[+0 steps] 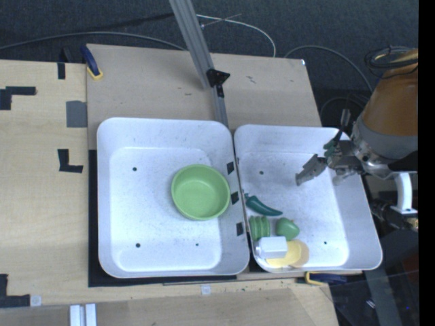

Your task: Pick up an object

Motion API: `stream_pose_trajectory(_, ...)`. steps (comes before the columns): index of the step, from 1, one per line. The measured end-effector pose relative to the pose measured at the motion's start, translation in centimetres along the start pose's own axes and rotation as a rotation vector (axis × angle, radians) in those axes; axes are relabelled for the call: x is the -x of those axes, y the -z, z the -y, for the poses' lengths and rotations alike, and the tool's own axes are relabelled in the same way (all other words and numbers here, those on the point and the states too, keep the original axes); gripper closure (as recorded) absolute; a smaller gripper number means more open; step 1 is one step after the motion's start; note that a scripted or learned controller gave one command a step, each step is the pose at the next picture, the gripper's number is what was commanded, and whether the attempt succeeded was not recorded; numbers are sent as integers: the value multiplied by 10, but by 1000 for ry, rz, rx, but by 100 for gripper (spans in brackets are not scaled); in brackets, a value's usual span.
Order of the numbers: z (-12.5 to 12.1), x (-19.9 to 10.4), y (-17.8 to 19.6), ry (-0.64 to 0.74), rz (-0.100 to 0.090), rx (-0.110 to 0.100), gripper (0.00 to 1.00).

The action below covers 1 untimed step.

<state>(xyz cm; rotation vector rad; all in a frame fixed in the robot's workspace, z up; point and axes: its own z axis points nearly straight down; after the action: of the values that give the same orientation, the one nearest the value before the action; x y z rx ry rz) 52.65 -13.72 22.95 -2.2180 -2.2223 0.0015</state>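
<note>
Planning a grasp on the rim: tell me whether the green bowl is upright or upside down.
Upright. The green bowl sits in the left bin with its open side up; its rim and hollow inside show.

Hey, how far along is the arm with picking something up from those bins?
Nothing looks picked up yet. The two-finger gripper hangs over the right white bin, away from the pile of small items in its near left corner. The round green bowl sits in the left white bin. Reaching, grasping and lifting are all left.
</note>
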Motion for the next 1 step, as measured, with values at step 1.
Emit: stream_pose_trajectory(1, 0, 0, 0, 0, 0, 0, 0)
